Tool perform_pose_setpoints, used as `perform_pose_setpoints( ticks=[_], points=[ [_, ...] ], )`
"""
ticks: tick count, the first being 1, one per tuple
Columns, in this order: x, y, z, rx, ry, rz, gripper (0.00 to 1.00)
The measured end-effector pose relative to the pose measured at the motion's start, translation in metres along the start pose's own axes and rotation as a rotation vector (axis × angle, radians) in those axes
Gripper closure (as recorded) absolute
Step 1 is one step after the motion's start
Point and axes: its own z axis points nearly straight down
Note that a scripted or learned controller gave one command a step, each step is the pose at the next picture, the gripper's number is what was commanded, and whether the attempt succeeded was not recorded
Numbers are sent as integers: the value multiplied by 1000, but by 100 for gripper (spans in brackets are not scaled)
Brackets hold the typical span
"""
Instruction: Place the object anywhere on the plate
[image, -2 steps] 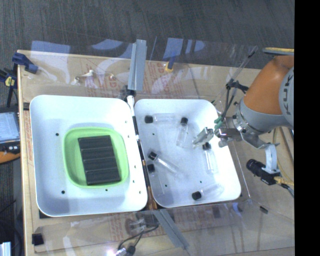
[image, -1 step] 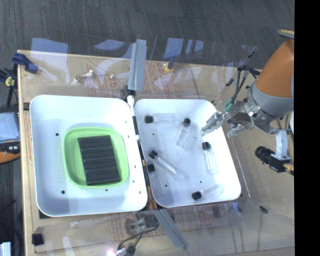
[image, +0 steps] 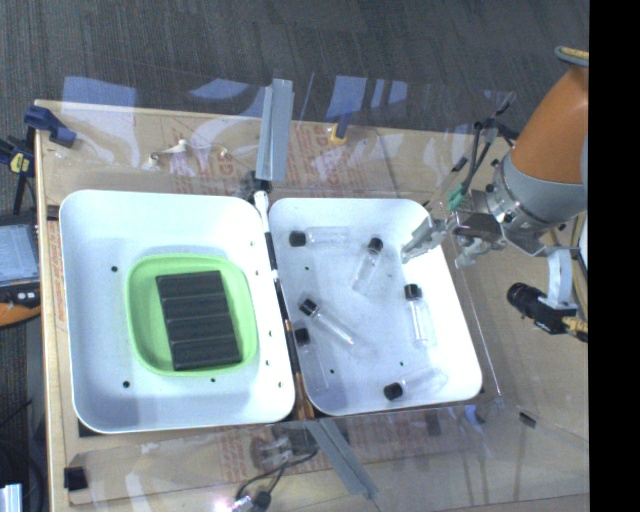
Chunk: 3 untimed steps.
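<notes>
A light green plate (image: 142, 300) lies in the left white bin (image: 90, 230). A black ridged block (image: 198, 320) rests on the middle of the plate. Several clear vials with black caps lie scattered in the right bin (image: 340, 400), among them one vial (image: 367, 264) near the top middle and another vial (image: 417, 315) by the right wall. My gripper (image: 443, 245) hovers over the right bin's upper right corner, open, with nothing between its fingers.
Two more vials lie at the bin's left side (image: 325, 322) and near its front right corner (image: 408, 386). A grey metal bar (image: 272, 130) stands behind the gap between the bins. Cables and clamps sit along the bench edges.
</notes>
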Motion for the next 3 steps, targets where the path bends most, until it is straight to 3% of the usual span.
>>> perform_pose_setpoints(
  ticks=[1, 2, 3],
  points=[
    [0, 18, -120, -2, 0, 107, 0],
    [11, 49, -145, -2, -1, 215, 0],
    [12, 88, -144, -1, -1, 358, 0]
  ],
)
